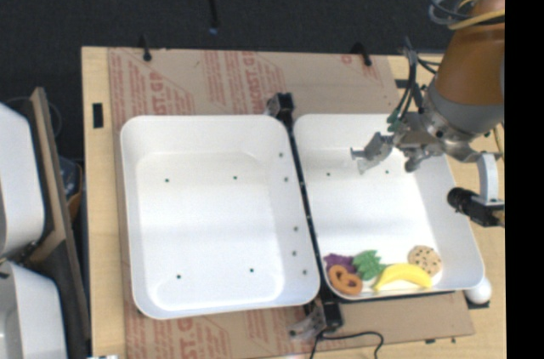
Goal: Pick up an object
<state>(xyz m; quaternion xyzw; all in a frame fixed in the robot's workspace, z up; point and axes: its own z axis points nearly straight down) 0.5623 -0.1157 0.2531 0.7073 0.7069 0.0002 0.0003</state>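
Observation:
Along the near edge of the right bin (357,213) lies a row of small toy foods. A yellow banana (402,276) sits beside a round cookie (424,260), a green leafy piece (368,264), a purple grape bunch (338,262) and an orange pretzel-like piece (345,282). My gripper (392,153) hangs over the far part of the right bin, well away from the toys. Its two grey fingers are spread apart with nothing between them.
The left bin (212,213) lies beside the right one, with a black clip (281,105) at the far end of their shared rim. A white object (17,179) and a wooden frame stand at the left edge of the bench.

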